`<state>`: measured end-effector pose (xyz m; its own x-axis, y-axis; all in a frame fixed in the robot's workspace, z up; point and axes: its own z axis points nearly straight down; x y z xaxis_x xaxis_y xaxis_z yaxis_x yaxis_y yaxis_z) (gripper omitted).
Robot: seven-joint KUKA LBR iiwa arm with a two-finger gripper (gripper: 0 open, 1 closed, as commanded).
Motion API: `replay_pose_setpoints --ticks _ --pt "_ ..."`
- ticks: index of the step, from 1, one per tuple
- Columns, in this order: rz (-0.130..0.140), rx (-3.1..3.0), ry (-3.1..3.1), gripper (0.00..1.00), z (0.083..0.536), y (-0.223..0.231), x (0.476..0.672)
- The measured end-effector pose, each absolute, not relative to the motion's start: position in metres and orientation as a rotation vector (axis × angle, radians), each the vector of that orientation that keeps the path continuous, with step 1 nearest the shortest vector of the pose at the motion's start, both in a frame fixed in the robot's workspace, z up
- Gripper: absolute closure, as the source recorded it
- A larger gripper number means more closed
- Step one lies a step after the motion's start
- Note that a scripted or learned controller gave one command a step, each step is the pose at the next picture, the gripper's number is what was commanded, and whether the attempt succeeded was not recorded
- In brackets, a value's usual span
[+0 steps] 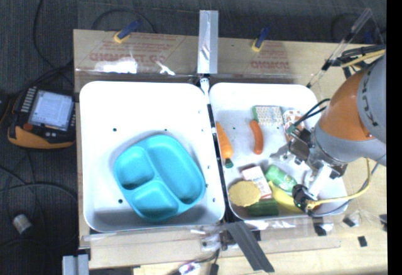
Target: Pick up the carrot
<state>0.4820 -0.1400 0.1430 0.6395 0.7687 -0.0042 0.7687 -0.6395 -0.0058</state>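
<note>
At the left edge of the right bin (237, 109) I see the carrot (223, 140), apart from the gripper (296, 143) at the frame's centre right; whether that is open or closed, I cannot tell.

A: Spotted any legible text?
B: None. Red lettering on the clear plastic sheet (129, 53), too faint and blurred to read. Small carton (254, 174) print and handheld screen (51, 110) likewise unreadable.
</note>
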Motion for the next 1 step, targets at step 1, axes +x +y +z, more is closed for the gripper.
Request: replay_pose_setpoints --ticks 1 --pt "0.008 -3.04 -0.79 0.0 0.1865 -0.0859 0.4857"
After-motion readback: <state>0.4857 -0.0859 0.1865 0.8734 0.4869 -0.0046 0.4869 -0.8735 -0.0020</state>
